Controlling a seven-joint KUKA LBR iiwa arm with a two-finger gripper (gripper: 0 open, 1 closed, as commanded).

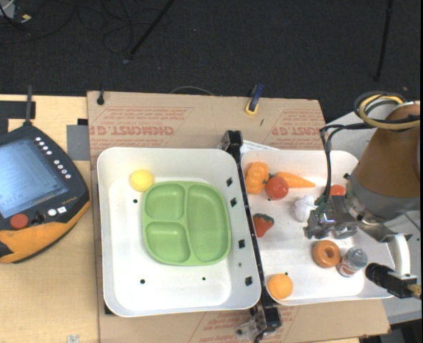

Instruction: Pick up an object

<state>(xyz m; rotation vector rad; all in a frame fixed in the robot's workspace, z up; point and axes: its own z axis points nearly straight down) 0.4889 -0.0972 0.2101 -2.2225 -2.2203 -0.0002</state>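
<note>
A: Start at the hand [326, 224]. It sits low in the right bin [297, 291], dark and cluttered from above; whether it is released or clenched on anything I cannot tell.

B: What lies closest?

A: A brown ring like a doughnut [326, 254] just below it, and a small white lump [302, 208] just to its left. A small can with a red label [352, 262] is beside the ring. None can be seen in its grip, so I judge the pick not yet made.

B: And further out?

A: A carrot [295, 180], a red tomato [276, 187] and an orange piece [255, 177] crowd together near the top of that bin. A strawberry [263, 224] lies by the divider, an orange ball [279, 286] at the bottom rim. In the left bin [118, 277] rest a green divided tray [186, 222] and a yellow ball [141, 180]. On the desk [26, 291], well apart, sits a control pendant [27, 191].

B: What could spoil it?

A: Probably crowding. Doughnut, can and lump lie close, so a descent may shove one aside or catch two. Round things would likely roll out of a pinch. The ring may slip unless taken across its rim.
</note>
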